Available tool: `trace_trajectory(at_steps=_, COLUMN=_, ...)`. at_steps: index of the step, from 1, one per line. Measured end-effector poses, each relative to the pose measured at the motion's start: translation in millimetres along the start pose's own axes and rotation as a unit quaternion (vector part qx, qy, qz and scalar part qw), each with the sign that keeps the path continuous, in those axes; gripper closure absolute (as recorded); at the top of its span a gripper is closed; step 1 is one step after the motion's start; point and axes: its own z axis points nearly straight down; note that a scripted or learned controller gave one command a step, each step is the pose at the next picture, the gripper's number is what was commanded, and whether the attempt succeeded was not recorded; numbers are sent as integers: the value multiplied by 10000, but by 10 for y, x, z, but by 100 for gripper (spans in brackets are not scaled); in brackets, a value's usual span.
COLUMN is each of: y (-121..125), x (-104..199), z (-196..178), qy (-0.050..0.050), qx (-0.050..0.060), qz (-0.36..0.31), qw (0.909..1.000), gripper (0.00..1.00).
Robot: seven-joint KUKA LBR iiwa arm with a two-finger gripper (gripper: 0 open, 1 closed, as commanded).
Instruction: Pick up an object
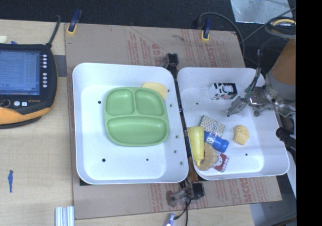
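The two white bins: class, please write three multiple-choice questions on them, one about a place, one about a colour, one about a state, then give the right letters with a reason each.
1. Where is the divided plate?
A. left bin
B. right bin
C. on the bare bench

2. What colour is that plate?
A. red
B. green
C. black

3. How does the claw stand to the yellow corn-shaped toy?
A. gripping it
B. apart from it
C. pressing it flat

Answers: 1 A, it lies inside the left bin. 2 B, it is light green. 3 B, white bin floor shows between claw and toy.
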Motion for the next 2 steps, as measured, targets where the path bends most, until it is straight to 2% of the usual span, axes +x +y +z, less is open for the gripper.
trace_trajectory(at_steps=1, y=643, x=-288, z=281, qy=5, qx=-3, qz=0, qw=10000, gripper=0)
trace_trajectory(at_steps=2, y=546, x=-299, z=-886, qy=-3, qx=-21, qz=2, qw=10000, gripper=0)
